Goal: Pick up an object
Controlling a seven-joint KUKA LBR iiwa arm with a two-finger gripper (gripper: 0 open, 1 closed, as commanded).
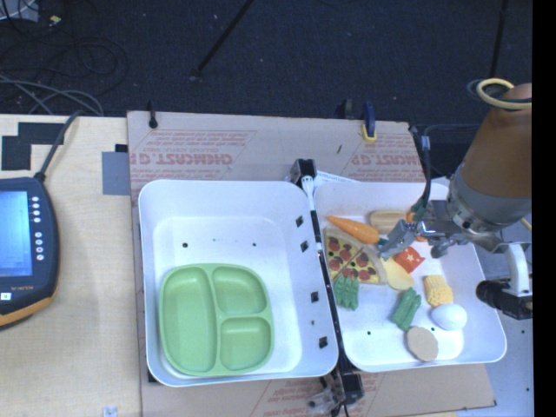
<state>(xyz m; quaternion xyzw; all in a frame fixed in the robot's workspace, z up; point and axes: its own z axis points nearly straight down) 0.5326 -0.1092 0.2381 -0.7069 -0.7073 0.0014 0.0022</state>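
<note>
Two shallow white bins sit side by side on a cardboard sheet (pixel 217 150) in the lower middle of the frame. The left bin (pixel 174 202) holds a light green divided tray (pixel 215 318), lying flat in its lower half, with three compartments.

The right bin (pixel 486 341) holds the toy food. A carrot (pixel 352 228) lies near the bin's upper left, tilted, with a bread roll (pixel 387 219) just to its right. Below the carrot is a pizza slice (pixel 352 259), and a dark green vegetable piece (pixel 347 291) sits just under it, against the bin's left wall. A pale yellow piece (pixel 398 275) touches the pizza slice's right edge. A small red piece (pixel 409 258) lies just above it. Further right are a corn cob (pixel 439 290), a white egg (pixel 449 316) directly below it, a second green piece (pixel 405 307) to the left of the egg, and a round tan cookie (pixel 423 343) at the lower edge.

The arm (pixel 499 159) enters from the right edge of the frame, over the right bin's upper right corner. The gripper (pixel 401 235) is low over the food, between the bread roll and the red piece. Its fingers are dark and blurred against the items; whether they are spread or closed cannot be told, and nothing can be confirmed between them.

A handheld control pendant (pixel 22 250) lies on the wooden bench at the left edge of the frame.
</note>
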